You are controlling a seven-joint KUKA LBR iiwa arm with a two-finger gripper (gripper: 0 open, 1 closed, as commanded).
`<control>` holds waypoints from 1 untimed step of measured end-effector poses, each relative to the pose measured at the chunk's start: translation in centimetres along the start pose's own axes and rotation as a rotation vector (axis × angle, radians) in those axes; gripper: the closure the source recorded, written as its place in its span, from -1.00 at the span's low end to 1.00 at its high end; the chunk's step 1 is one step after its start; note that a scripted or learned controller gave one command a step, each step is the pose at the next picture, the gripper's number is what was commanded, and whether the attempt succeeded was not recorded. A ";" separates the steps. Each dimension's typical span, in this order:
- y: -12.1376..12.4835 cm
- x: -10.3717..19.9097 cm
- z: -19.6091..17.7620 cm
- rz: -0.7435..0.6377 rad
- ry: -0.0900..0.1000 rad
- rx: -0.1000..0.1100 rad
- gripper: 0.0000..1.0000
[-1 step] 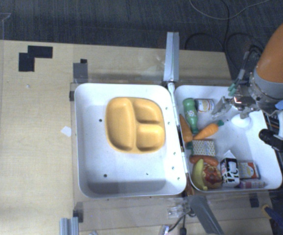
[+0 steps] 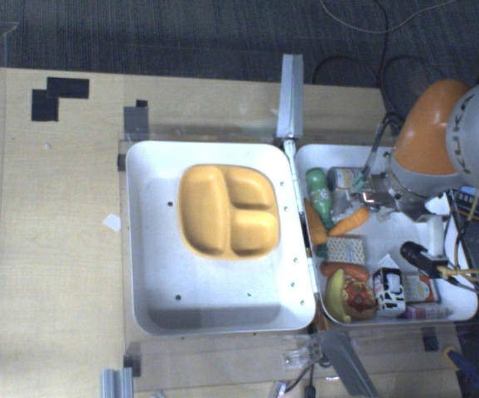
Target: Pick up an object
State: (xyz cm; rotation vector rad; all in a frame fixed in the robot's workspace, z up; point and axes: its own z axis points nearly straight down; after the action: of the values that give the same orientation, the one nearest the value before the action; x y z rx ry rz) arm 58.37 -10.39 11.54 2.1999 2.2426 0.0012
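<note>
Right bin (image 2: 382, 240), near wall: banana (image 2: 335, 293) in the left corner, standing roughly on end along the wall. A red packet (image 2: 358, 295) touches its right side. A black-and-white box (image 2: 392, 289) is just right of the packet.

One step back: a tan gridded block (image 2: 345, 249) lies flat, with a red piece (image 2: 344, 269) between it and the banana.

Left bin (image 2: 140, 247): a yellow tray (image 2: 227, 210) with three sections lies flat, roughly central and slightly toward the far wall. It touches no wall.

Mid right bin: carrot (image 2: 350, 221) lies tilted, thick end toward the gripper, thin end toward the block. Second orange piece (image 2: 315, 222) lies along the left wall.

Gripper (image 2: 370, 192) is down inside the right bin, in its far half. It is just above the carrot's upper end and between the carrot and the far wall. Open or closed: can't tell, the wrist hardware hides it. Can't tell either whether it touches the carrot. Nothing visibly gripped.

Green bottle (image 2: 318, 192) lies left of the gripper, near but apart, beside the left wall.

Far right: the arm's orange band (image 2: 426, 135) sits over the bin's far right corner.
</note>
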 end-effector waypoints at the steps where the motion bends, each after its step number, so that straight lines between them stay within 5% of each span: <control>1: -0.9 1.3 2.6 0.055 -0.002 -0.012 -1.00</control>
State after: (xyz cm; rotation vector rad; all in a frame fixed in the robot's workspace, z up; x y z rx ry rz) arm 57.50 -9.08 8.94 2.2544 2.1743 0.0121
